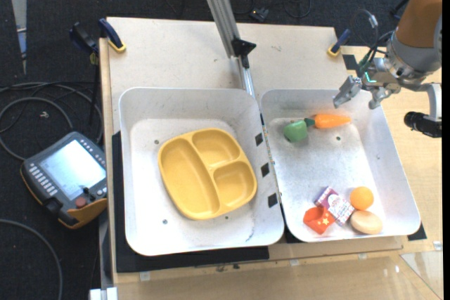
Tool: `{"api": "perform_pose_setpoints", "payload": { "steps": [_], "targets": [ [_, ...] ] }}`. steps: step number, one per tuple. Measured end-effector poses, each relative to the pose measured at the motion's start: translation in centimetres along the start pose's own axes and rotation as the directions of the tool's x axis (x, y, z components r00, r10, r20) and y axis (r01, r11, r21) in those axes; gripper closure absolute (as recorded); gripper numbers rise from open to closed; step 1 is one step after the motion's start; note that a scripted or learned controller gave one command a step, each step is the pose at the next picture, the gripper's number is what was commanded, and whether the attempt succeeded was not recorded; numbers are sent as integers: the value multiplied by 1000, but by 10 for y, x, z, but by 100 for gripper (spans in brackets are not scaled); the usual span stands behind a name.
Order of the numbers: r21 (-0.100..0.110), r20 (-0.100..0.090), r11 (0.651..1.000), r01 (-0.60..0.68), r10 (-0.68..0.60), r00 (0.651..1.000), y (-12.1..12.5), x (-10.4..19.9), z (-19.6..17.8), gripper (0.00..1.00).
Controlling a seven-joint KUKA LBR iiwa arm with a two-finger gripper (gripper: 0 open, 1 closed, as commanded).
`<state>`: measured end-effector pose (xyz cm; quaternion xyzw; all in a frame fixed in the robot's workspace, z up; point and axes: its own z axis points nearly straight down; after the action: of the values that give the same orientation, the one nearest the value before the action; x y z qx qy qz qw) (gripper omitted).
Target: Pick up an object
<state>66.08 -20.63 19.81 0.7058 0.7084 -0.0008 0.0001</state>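
One orange carrot [331, 121] with green top lies below the gripper [362, 95], fingers apart.

Yellow plate [207, 172], orange carrot [330, 121], white bins [140, 109].

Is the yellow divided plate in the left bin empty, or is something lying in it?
Empty. The yellow divided plate lies flat in the left bin, and all three compartments show bare yellow surface.
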Motion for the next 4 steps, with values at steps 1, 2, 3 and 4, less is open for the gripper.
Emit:
{"api": "perform_pose_setpoints", "payload": {
  "steps": [1, 2, 3, 4],
  "targets": [
    [5, -2, 1000, -4, 4, 1000, -10, -1, 59, 0],
    [3, -2, 1000, -1, 1, 1000, -10, 1, 106, 0],
    [-4, 1, 1000, 0, 0, 1000, -8, 1, 92, 100],
    [-7, 1, 1000, -4, 4, 1000, -12, -6, 44, 100]
  ]
}}
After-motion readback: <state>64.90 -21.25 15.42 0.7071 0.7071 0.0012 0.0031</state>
